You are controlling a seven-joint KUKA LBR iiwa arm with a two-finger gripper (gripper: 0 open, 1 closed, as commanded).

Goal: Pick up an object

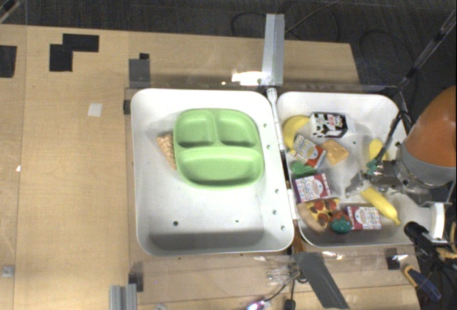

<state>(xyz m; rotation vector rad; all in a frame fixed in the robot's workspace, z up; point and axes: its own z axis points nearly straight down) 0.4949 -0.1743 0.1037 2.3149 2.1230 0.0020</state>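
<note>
From my remote seat I look down at a slant on a pale wooden counter (64, 180) carrying two shallow white bins side by side. The left bin (207, 226) holds a green divided tray (217, 146) with a small tan waffle-like piece (166, 149) tucked against its left edge. The right bin (371, 105) is crowded with toy food: a cow-print milk carton (329, 124) near the top, a yellow banana (293, 128) to its left, small printed snack boxes (312, 187) in the middle, a second banana (380, 204) lower right, and a slice of toy pizza (323, 213) near the front wall. The grey arm with its orange band (433, 136) reaches in from the right, and its claw (373, 171) sits low over the right bin, just above the second banana and beside a small yellow piece (375, 149). I cannot tell how the claw is set, and I see nothing between its tips. I judge this to be the approach step, with nothing picked yet. The next move calls for centring on one item, likely that banana, and descending without catching its neighbours.
</note>
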